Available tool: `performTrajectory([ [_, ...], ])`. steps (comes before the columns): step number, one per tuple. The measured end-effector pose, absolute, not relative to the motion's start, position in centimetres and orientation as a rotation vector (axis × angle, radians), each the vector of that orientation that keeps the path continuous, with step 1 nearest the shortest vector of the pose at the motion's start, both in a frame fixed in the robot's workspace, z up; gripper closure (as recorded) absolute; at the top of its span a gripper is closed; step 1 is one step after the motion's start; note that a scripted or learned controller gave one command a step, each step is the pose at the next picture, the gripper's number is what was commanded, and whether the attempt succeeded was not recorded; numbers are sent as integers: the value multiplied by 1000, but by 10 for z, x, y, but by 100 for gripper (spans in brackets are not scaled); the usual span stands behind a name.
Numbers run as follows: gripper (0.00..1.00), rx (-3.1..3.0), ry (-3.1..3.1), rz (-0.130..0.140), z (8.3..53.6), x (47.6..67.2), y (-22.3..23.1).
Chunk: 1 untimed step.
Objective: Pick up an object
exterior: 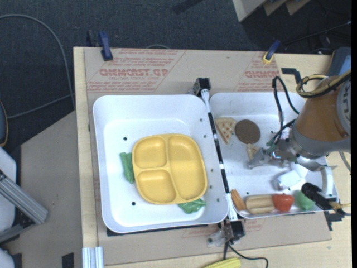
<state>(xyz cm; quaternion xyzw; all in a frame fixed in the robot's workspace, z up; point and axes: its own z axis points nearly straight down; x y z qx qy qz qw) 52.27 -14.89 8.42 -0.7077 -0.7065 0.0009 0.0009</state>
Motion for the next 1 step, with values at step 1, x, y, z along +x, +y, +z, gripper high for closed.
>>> performTrajectory([
  [1,0,-2223,-2225,-3,202,563,-146],
])
